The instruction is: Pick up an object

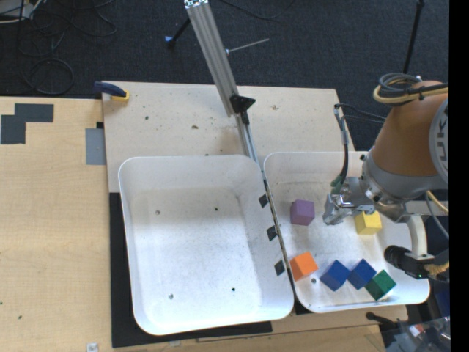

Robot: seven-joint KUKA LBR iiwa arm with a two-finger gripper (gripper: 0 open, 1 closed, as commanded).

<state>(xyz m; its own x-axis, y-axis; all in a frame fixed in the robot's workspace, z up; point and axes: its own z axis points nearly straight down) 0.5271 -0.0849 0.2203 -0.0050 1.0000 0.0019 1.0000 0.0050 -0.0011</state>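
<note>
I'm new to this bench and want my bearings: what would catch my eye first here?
The big grey and orange arm reaching in from the right, its gripper low over the right bin between a purple block and a yellow block. Next, the cluster along that bin's near edge: an orange block, two blue blocks and a green block.

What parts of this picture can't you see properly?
- Silver two-finger gripper, camera view: too small and blurred to tell how its fingers stand.
- Small yellow cube, camera view: the grey arm covers its upper edge, so whether anything touches it is unclear.
- Right shallow white bin, camera view: the arm hides its far right part.
- Small green cube, camera view: partly tucked behind a blue cube.
</note>
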